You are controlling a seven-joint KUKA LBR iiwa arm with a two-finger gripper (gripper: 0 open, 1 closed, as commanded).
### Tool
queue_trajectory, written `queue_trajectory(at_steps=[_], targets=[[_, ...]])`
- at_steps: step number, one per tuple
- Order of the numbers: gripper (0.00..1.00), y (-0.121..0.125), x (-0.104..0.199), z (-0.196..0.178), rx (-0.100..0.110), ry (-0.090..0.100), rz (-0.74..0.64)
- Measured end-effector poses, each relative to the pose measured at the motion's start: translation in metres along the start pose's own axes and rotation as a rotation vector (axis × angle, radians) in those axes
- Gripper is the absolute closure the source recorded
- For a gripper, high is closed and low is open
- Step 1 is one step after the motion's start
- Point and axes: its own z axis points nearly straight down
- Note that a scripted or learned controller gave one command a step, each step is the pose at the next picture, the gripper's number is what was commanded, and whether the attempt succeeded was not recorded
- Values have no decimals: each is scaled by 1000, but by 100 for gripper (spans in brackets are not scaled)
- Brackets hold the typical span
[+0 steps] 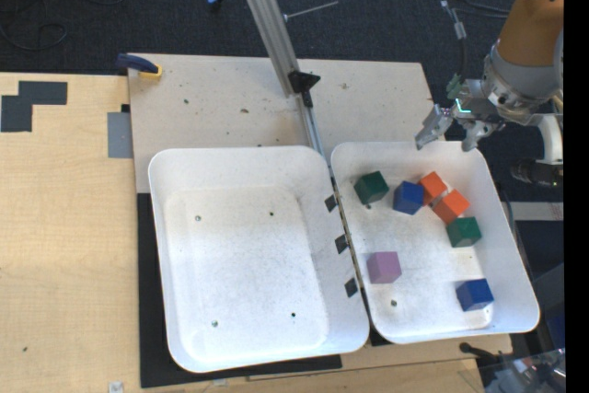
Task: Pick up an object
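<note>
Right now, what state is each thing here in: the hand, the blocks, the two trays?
hand: open, holding nothing, above the right bin's far rim
right bin: holds seven blocks
purple block: lying alone
orange blocks: touching each other
left bin: no blocks inside

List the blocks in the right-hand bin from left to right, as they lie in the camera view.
Dark green block → purple block → blue block → orange block → second orange block → green block → blue block near the front corner.
</note>
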Motion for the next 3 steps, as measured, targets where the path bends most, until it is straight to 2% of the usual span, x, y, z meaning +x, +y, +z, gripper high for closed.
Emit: queue_trajectory(at_steps=[1, 2, 3], targets=[[0, 1, 0, -3, -4, -1, -3], [0, 6, -4, 58, 2, 0, 1], [0, 2, -2, 103, 1, 0, 1]])
